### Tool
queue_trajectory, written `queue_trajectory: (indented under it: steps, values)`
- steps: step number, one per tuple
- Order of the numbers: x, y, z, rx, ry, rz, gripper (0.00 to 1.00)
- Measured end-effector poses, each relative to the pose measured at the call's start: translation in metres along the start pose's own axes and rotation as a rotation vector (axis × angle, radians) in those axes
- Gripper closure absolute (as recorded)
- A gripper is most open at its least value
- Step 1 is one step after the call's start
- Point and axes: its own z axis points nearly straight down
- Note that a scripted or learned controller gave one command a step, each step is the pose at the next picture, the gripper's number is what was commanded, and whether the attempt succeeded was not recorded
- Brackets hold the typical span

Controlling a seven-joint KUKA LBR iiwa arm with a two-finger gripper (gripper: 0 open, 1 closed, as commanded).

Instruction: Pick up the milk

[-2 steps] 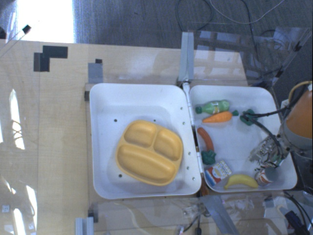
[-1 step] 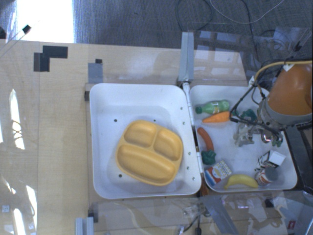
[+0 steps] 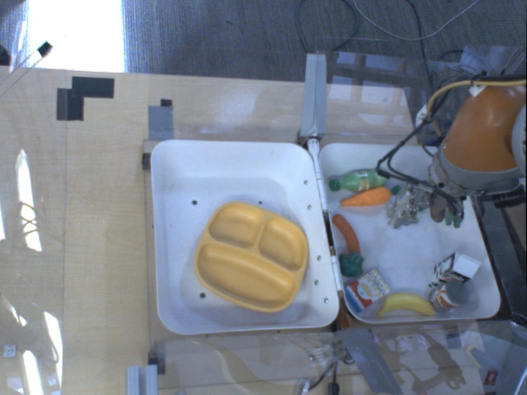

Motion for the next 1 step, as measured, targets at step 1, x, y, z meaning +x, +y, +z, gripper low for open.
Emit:
queue_trajectory:
  steps: [1]
  values:
    - [-0.0436, 0.0537, 0.0188, 0.004, 0.006, 0.129, 1.0]
